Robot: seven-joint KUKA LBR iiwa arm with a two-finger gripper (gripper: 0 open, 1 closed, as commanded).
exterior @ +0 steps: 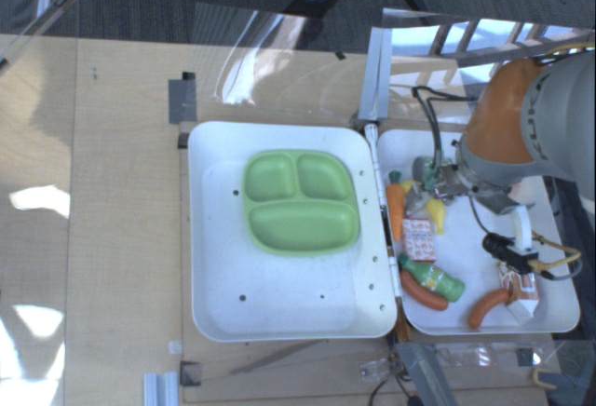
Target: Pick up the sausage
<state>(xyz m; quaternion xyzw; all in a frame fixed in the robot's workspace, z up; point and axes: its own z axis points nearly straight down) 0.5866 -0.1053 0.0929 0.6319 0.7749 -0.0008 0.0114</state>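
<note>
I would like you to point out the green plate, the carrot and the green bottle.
green plate point(303, 202), camera view, the large lower compartment.
carrot point(397, 209), camera view, the middle of its orange body.
green bottle point(438, 280), camera view, the middle of its body.

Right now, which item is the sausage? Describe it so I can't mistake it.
Look in the right-hand bin, along its near edge. The sausage lies there at the near-left corner, a short reddish-orange link tucked against the green bottle. A second similar link lies further right; the carrot is longer, with a green top.

No readable text — packet point(418, 239) print too small.
</note>
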